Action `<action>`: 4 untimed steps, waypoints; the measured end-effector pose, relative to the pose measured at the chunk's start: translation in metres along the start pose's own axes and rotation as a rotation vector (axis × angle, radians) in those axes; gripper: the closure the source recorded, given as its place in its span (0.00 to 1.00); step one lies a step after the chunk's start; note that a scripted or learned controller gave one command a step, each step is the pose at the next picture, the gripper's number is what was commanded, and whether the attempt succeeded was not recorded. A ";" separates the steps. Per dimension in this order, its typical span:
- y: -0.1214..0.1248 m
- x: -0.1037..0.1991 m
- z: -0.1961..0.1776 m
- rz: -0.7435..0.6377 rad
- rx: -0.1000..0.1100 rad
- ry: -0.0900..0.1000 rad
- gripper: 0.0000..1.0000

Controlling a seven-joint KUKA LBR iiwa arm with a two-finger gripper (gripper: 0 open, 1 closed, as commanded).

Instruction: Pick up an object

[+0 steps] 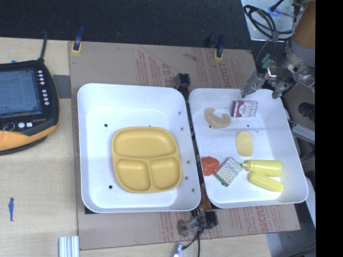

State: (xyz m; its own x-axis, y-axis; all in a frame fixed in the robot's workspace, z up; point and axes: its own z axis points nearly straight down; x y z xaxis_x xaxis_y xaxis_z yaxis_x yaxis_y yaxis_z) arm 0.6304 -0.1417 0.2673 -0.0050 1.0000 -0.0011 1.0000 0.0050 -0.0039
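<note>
Above the right bin's (292, 143) far edge hangs the tool (264, 87), fingers spread with nothing between them, the arm cut off at the frame's side. Just below it lies a small red-and-white packet (244, 108), its print too small to read

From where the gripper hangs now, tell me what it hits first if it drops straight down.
Probably the red-and-white packet at the right bin's far edge: the gripper, fingers spread, sits just above and right of it. Depth is unclear, so it may meet the bin's rim instead.
</note>
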 end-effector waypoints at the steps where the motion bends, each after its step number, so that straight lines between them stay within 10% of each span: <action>1: -0.020 -0.029 0.115 0.000 0.003 0.000 0.00; 2: -0.057 -0.034 0.176 -0.001 0.001 0.000 0.00; 3: -0.057 -0.036 0.166 -0.005 0.003 -0.002 1.00; 4: -0.057 -0.036 0.166 -0.005 0.002 -0.002 0.00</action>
State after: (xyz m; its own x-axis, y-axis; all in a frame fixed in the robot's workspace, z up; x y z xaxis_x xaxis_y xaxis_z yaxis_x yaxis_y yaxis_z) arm 0.5732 -0.1777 0.1020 -0.0101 0.9999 -0.0033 0.9999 0.0100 -0.0064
